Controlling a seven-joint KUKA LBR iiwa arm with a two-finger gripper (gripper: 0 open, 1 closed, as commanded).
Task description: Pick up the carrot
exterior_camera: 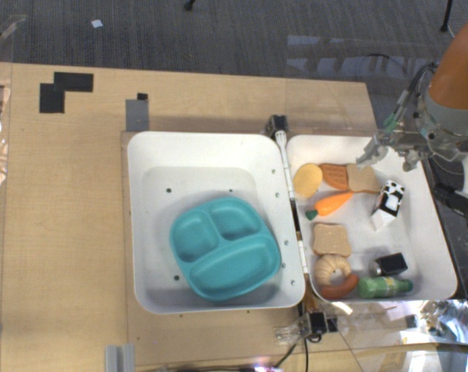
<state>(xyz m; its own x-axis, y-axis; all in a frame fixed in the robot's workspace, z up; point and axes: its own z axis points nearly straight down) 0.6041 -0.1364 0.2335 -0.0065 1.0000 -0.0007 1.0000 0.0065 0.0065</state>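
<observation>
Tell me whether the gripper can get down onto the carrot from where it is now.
Probably yes. The carrot lies uncovered in the right bin, with nothing on top of it. The gripper sits near that bin's far edge. The yellow piece and toast lie close, so grasping room is tight.

The small orange plastic carrot (pixel 332 203) with a green stub at its blunt end lies flat on the white floor of the right-hand bin, in its upper left part. Its green end points left, its tapered tip right and slightly up.
</observation>
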